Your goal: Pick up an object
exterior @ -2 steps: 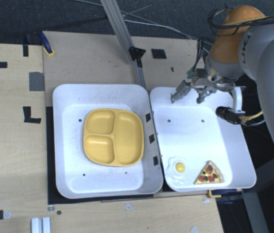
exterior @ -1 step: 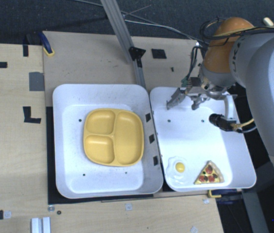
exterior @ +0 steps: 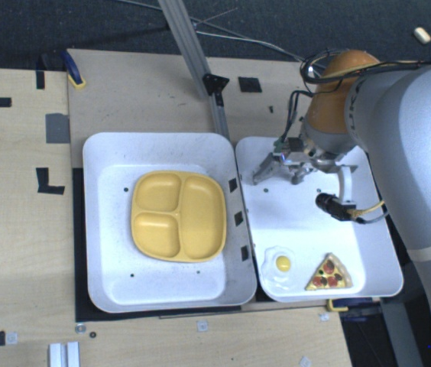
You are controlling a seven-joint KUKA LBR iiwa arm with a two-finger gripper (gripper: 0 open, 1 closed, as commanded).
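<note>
No brand, label or writing can be read on anything here.

The gripper [exterior: 277, 170] hangs over the far end of the right bin [exterior: 307, 220], close to the wall that bin shares with the left bin [exterior: 108, 205]. Its two thin fingers [exterior: 263, 173] point toward that shared wall and look slightly spread, with nothing between them; whether the tips touch the bin floor cannot be told. The grey arm [exterior: 399, 151] and its orange band [exterior: 334, 102] rise above the right bin's far right corner and cover part of its right side.

The things to pick lie at the right bin's near end: a toy fried egg [exterior: 280, 266] against the near wall, close to the shared wall, and a toy pizza slice [exterior: 328, 274] just to the right of it, apart from it. Both sit well apart from the gripper, with bare white floor between.

In the left bin, a yellow divided plate [exterior: 179, 215] lies near the middle, with a margin of bare floor around it on all sides.

A black cable end [exterior: 336, 205] dangles over the middle of the right bin, between the gripper and the pizza slice.
</note>
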